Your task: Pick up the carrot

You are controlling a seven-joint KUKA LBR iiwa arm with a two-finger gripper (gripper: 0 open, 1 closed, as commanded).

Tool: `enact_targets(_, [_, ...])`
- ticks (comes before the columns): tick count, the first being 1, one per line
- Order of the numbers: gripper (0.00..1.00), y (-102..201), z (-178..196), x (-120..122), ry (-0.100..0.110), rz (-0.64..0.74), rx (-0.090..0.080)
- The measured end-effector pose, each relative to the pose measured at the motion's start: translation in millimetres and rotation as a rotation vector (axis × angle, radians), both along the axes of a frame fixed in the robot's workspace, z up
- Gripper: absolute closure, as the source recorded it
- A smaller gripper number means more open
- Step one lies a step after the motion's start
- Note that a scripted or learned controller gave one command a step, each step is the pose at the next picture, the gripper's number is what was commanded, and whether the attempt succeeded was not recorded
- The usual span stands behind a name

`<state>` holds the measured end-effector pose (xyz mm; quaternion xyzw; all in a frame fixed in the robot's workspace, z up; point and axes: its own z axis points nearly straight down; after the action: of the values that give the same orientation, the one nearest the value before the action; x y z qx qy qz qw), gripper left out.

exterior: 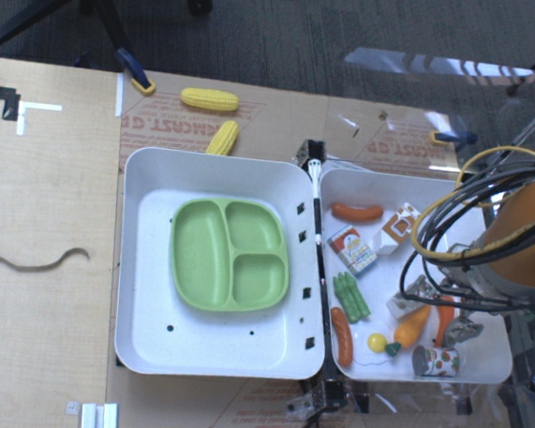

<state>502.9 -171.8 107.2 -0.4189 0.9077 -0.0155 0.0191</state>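
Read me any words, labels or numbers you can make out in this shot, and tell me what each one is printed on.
Red lettering on the cardboard sheet behind the left bin: upside down and partly covered, not reliably readable.
Matching red lettering behind the right bin: too blurred.
Red and white carton: print too small.
Small orange and white box: print too small.
Can: label too blurred.

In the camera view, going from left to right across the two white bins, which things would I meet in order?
Green divided plate → green beans → yellow lemon → carrot → small can. The sausages and cartons overlap these in left-right position, so I leave them out.
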Motion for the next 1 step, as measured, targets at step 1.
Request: enact_targets(1, [0.00, 2.8, 1.6, -3.3, -0.012, -0.064, -0.001])
